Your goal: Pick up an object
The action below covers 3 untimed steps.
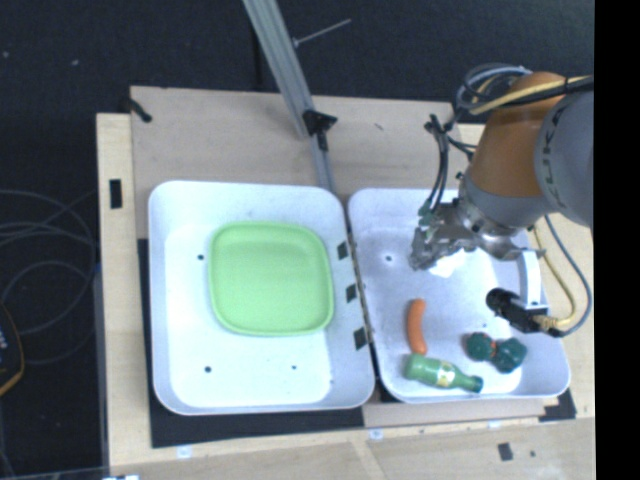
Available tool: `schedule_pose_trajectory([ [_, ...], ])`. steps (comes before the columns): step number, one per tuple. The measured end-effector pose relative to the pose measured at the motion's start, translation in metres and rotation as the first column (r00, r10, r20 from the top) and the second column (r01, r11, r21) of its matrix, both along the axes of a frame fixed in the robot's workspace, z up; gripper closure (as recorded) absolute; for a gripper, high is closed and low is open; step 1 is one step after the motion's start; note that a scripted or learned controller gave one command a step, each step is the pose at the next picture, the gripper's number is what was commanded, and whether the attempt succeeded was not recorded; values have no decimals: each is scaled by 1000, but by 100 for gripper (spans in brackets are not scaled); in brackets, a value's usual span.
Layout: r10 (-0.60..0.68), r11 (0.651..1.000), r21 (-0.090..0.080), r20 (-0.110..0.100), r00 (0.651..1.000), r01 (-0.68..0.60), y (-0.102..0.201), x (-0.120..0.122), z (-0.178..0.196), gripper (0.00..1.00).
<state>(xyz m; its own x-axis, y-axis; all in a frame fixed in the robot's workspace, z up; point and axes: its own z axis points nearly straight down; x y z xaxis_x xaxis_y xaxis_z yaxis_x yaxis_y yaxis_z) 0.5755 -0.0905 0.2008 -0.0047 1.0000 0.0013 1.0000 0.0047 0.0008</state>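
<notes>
While the end effector is hovering in the right bin, grip state unreadable, you are seeing the orange carrot lying just below it, long axis running toward the green bottle.

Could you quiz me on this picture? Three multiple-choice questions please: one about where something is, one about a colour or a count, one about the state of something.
1. Where does the green plate lie?
A. in the left bin
B. in the right bin
C. on the bare bench

2. How many loose items lie in the right bin?
A. one
B. three
C. six

3. How does the green bottle rest?
A. standing upright
B. on its side
C. held in the end effector

Answers:
1 A, the plate sits in the middle of the left bin.
2 B, an orange sausage, the bottle and a dark green toy.
3 B, it lies flat near the front wall, apart from the end effector.
</notes>
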Motion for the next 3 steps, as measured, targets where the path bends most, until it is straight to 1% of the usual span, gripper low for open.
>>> schedule_pose_trajectory([
  [1, -1, 1000, 0, 1, 1000, 1, 50, 13, 17, 100],
  [2, -1, 1000, 0, -1, 1000, 1, 100, 27, 14, 100],
  [3, -1, 1000, 0, 0, 1000, 1, 152, 26, 16, 100],
])
